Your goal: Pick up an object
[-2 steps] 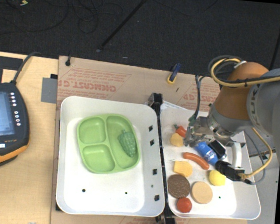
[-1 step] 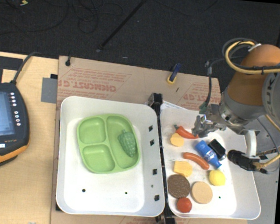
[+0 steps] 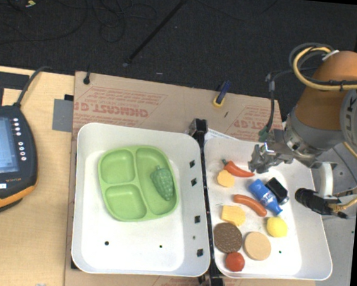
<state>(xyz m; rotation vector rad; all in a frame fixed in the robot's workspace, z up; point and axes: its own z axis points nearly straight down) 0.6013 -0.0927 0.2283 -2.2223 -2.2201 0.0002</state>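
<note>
Gripper (image 3: 262, 159) above far side of right bin (image 3: 308, 264), finger spread indeterminate. Red sausage (image 3: 237, 170) just left; blue can (image 3: 265, 196), black block (image 3: 277, 188) crowd near side.

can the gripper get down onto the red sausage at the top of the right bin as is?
Probably yes. The gripper hangs right beside the red sausage, which lies clear on top; only the yellow piece touches its lower side.

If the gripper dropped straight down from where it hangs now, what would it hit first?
Most likely the red sausage lying just below the gripper in the right bin, with the small yellow piece beside it; depth is hard to judge from one slanted view.
</note>
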